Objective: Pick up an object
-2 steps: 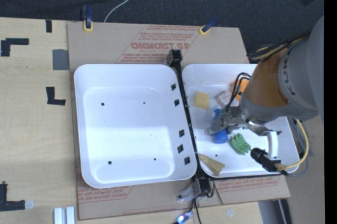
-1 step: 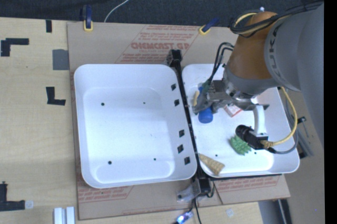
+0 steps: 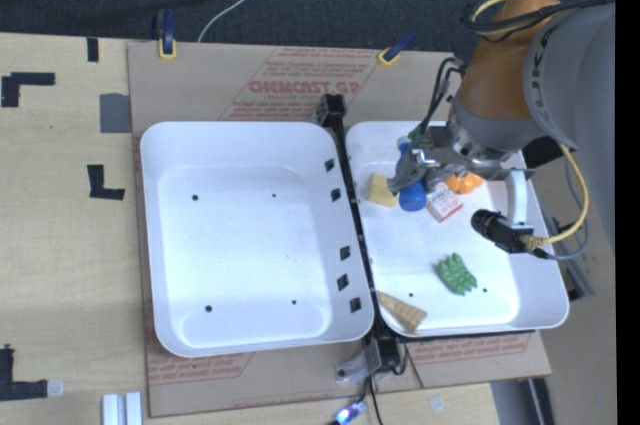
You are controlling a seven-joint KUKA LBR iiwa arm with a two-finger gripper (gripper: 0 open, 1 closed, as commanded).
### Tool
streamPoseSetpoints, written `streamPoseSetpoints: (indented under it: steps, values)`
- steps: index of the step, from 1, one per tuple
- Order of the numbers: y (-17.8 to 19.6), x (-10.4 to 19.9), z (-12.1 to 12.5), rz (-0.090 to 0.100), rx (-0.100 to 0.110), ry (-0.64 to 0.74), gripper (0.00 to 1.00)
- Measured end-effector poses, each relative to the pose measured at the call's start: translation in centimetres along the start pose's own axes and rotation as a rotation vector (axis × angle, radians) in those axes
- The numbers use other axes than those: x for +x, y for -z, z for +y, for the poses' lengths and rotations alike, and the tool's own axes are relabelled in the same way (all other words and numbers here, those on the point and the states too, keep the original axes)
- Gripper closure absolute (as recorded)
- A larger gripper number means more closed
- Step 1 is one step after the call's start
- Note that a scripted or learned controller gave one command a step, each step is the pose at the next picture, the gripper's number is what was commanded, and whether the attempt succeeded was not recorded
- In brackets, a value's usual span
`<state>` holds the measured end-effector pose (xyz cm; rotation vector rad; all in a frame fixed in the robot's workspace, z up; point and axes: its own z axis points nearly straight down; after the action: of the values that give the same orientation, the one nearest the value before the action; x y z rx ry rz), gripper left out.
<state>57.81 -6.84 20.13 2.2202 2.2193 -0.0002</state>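
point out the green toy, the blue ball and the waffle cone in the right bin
green toy [image 3: 457, 274]: camera view, middle of its bumpy body
blue ball [image 3: 411, 199]: camera view, its rounded top
waffle cone [image 3: 403, 312]: camera view, middle of the cone, at the bin's near-left corner

Cardboard sheet [image 3: 290, 83] under both bins, held by two clamps [image 3: 165, 33].

Place: a robotics lab bench.
Bench: a pale wooden tabletop [image 3: 60, 243] marked with black tape pieces at the frame's left.
Base: a brown cardboard sheet [image 3: 290, 83] held by blue clamps [image 3: 165, 31] along the top.
Fixtures: two shallow white plastic bins [image 3: 170, 153] lay centre frame.
Machine: a grey and orange robot arm [image 3: 520, 63] with cables stood upper right.
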Motion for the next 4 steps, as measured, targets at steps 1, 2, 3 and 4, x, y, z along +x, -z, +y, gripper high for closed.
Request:
streamPoseSetpoints:
  steps: [1,2,3,4]
  values:
    - [-0.2,4.7,-6.3,0.003,0.008,0.004,1.00]
    - [-4.2,-5.9,-7.0,-0.001,0.008,-0.009,1.00]
    - [-1.6,1.2,-5.6,0.004,0.002,0.009,1.00]
    - [2.0,8.0,-1.0,0.003,-0.002,0.009,1.00]
